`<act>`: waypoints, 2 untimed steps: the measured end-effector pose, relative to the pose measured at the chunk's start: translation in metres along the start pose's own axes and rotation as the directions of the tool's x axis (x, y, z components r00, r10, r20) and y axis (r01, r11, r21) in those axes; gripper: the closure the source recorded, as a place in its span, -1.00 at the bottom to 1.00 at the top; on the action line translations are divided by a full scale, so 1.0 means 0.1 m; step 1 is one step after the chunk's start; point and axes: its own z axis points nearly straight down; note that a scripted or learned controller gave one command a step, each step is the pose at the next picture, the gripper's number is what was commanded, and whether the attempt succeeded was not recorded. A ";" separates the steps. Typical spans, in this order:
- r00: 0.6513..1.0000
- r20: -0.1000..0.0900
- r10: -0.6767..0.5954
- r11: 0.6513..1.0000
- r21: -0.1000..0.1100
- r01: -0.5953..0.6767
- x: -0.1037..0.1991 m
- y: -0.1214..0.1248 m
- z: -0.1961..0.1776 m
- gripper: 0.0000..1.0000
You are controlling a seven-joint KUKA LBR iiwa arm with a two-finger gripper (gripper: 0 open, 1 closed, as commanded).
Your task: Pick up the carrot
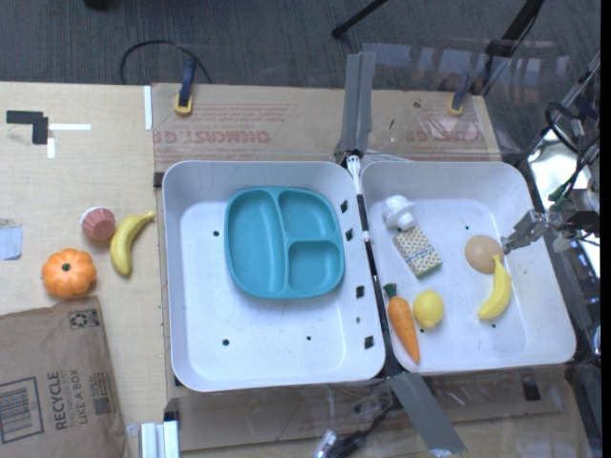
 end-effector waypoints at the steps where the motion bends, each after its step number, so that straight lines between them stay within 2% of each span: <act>1: 0.964 0.000 -0.266 0.964 -0.001 0.266 -0.28 0.09 1.35 -1.00; 2: 0.896 -0.001 -0.443 0.896 -0.001 0.443 0.38 -0.36 1.56 -1.00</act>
